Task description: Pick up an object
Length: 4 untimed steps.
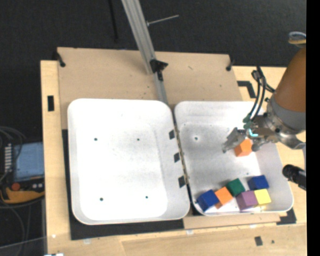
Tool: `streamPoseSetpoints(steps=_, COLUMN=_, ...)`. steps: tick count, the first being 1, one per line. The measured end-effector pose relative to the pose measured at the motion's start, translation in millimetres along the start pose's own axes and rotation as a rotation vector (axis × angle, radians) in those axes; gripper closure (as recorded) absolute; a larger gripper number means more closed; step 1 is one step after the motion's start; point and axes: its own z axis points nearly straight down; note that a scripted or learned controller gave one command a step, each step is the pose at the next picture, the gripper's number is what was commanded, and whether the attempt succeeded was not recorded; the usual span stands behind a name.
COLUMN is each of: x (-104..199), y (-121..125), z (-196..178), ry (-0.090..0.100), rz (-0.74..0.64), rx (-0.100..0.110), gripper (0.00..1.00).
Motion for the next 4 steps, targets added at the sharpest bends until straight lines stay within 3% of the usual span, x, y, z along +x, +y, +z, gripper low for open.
streamPoseSetpoints(steps=1, x=0, y=1, z=-2, ry=-0.001, rz=0.003, rx=-0.005, gripper=0.0)
streamPoseSetpoints(steps=2, x=-1, y=5, z=40, ry=-0.002, rz=0.005, rx=0.0, gripper=0.0)
streamPoseSetpoints(steps=4, x=-4, y=8, z=165, ry=-0.002, rz=0.005, rx=0.002, gripper=0.0)
